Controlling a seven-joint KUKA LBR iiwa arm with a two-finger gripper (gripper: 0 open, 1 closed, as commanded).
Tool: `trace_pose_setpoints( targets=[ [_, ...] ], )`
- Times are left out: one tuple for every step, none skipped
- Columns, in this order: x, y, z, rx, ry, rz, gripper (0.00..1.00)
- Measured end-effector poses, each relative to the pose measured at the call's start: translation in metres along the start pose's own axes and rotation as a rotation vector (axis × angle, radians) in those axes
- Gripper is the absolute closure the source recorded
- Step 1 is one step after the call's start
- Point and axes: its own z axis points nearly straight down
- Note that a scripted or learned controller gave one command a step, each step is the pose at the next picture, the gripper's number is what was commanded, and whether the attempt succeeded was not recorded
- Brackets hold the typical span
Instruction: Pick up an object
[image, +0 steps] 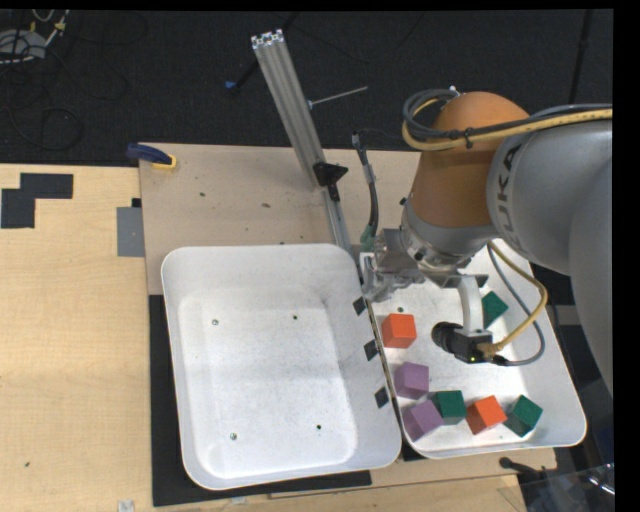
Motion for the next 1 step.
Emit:
trace_pose_setpoints(
  targets=[
    [0.0525,-0.0234,-0.0015,0.000,0.000,0.001,1.00]
  ],
)
